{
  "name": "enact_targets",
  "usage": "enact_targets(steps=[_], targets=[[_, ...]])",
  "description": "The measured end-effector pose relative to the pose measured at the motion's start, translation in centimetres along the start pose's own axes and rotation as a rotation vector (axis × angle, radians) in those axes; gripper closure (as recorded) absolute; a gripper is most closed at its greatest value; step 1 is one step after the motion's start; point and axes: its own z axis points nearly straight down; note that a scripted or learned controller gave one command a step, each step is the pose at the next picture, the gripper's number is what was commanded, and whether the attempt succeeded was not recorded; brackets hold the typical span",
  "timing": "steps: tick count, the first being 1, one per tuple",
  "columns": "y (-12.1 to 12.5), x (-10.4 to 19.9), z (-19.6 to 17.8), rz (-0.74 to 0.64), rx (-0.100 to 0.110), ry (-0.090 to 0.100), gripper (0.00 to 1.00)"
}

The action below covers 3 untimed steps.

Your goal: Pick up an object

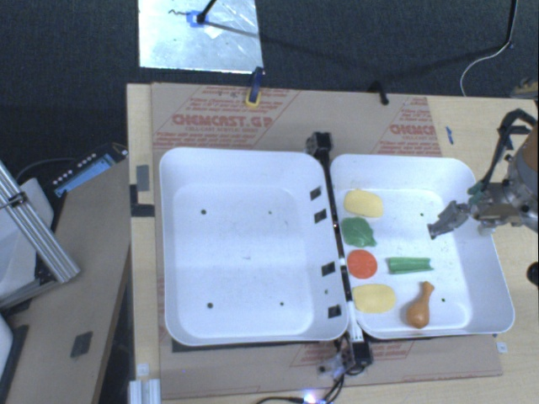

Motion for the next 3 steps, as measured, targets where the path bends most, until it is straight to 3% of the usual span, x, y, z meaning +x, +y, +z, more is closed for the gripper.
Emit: enact_targets(steps=[1,2,3], targets=[[0.1,0.0,-1.1,-0.003,-0.004,-0.001,1.0],[-0.4,5.7,-16.7,-0.008,-0.019,0.0,1.0],[0.8,10.1,-19.8,-0.006,-0.005,0.001,1.0]])
